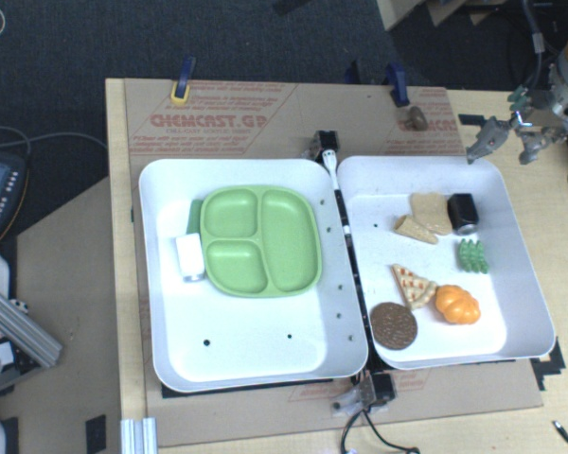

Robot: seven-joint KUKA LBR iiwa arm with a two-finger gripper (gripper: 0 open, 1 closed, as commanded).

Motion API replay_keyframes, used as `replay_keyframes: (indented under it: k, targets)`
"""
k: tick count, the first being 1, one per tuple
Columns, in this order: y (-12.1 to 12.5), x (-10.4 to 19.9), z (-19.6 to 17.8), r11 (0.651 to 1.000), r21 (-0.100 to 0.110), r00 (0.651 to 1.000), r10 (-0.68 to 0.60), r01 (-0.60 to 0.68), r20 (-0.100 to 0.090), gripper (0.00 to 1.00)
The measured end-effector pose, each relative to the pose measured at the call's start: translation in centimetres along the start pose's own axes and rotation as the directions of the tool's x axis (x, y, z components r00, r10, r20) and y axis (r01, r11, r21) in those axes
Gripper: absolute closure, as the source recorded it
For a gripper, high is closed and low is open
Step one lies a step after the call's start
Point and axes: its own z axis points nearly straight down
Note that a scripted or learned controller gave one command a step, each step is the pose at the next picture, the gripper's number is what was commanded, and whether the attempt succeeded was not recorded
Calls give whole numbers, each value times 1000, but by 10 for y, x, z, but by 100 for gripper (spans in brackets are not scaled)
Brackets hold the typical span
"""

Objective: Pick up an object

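The right bin (525, 282) holds several small items: two tan cracker pieces (424, 216), a black block (462, 211), a green studded piece (471, 254), a waffle-like wedge (413, 285), an orange fruit (456, 304) and a round brown cookie (394, 324). My gripper (505, 147) hovers above the bin's far right corner, beyond the black block. Its two fingers are spread open with nothing between them.
The left bin (170, 339) carries a green divided plate (260, 239) with a small white block (189, 256) at its left side. Two clamps (181, 83) (397, 83) grip the bench's far edge. The bins meet along a black hinge strip (346, 244).
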Motion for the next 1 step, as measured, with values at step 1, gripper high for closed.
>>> replay_keyframes:
  k: [1]
  targets:
    - [4, 0, 43, 1000, 5, 1000, -2, 2, -1, 0]
